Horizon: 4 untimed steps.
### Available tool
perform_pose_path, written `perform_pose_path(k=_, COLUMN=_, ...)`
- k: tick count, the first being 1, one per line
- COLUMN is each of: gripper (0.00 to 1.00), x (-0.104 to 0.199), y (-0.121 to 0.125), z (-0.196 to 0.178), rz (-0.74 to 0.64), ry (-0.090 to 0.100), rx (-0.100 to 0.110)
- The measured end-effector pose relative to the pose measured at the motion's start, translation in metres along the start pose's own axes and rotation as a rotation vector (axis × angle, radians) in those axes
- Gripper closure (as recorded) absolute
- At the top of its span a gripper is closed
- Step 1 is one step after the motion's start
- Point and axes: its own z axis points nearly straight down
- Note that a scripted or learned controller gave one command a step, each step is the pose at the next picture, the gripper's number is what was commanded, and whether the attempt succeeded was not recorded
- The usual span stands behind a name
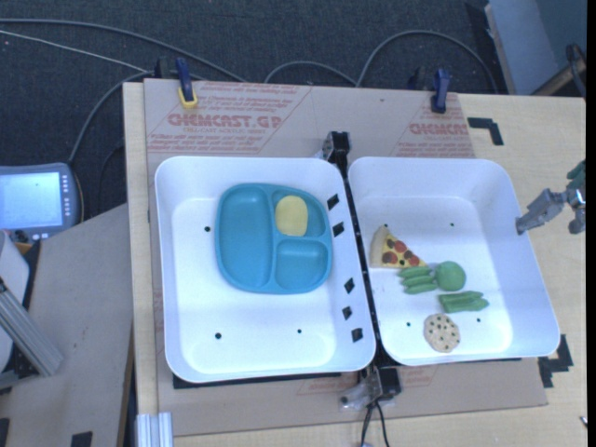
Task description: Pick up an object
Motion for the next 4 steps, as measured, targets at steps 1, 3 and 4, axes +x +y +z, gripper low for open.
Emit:
perform_pose_path(k=1, gripper=0.00, x=0.005, y=-0.002, z=0.043, rz=0.000, ry=0.002, rx=0.003)
perform_pose_path(k=3, gripper=0.00, x=0.010, y=-0.013, z=0.133, rz=0.001, ry=0.003, rx=0.004)
perform_pose_path(k=4, gripper=1.00, x=0.009, y=-0.011, z=0.121, rz=0.000, ry=0.001, rx=-0.001)
